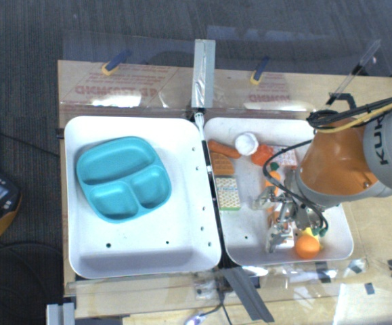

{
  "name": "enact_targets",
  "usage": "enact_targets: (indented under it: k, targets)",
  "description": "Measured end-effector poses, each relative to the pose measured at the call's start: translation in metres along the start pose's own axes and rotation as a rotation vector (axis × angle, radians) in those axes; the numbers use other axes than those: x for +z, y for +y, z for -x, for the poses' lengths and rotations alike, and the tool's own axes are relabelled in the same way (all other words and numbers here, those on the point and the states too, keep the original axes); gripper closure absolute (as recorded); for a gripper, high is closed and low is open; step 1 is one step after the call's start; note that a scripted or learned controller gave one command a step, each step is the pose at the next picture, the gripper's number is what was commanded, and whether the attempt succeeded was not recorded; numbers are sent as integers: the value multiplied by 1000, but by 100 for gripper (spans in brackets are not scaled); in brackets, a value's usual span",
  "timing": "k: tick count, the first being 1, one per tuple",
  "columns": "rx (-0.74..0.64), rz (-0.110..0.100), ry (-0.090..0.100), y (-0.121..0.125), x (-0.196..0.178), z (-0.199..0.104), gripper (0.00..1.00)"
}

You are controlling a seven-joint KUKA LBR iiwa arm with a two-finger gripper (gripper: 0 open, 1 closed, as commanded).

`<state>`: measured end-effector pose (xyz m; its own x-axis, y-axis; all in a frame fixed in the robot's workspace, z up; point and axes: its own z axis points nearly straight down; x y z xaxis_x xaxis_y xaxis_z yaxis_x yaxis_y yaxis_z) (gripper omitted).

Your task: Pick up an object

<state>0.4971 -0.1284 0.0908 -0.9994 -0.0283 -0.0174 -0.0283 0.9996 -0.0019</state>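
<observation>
The gripper (pixel 281 232) is low in the right bin (pixel 246 252), its grip state indiscernible, just beside the orange ball (pixel 307 246); it should centre over the ball before closing.

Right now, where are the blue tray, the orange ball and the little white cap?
blue tray (pixel 122 177), camera view, its central divider.
orange ball (pixel 308 246), camera view, middle of its top.
white cap (pixel 246 143), camera view, its round face.

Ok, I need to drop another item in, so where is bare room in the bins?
Left bin: bare floor below and right of the blue tray. Right bin: a small bare patch at its lower left, under the sponge. Crowded around the gripper and orange ball.
</observation>
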Motion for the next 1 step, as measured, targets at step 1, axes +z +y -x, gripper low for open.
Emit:
enact_targets:
  k: [1]
  targets:
    - [-34, -6, -4, 6, 0, -5, 0]
